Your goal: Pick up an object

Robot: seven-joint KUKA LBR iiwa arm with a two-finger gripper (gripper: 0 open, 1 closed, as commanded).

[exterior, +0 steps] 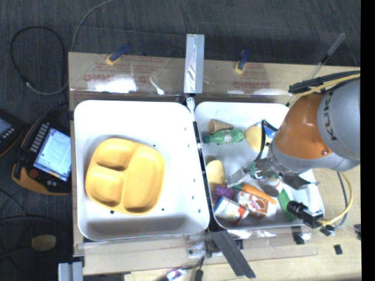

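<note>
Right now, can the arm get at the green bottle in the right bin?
Probably yes. The green bottle lies uncovered near the right bin's far left corner, apart from the gripper, with only a cone-shaped item beside it.

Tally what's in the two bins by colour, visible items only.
Yellow: 3, the tray, a round piece, another
Green: 1, the bottle
Orange: 1, the carrot
Purple: 1
Tan: 1, the cone
Total: 7; some are hidden under the arm.

The table is carrying two shallow white bins sitting side by side, the left bin and the right bin touching along their inner edges. A clear plastic sheet is lying along the table's far edge, held by two clips.
</note>
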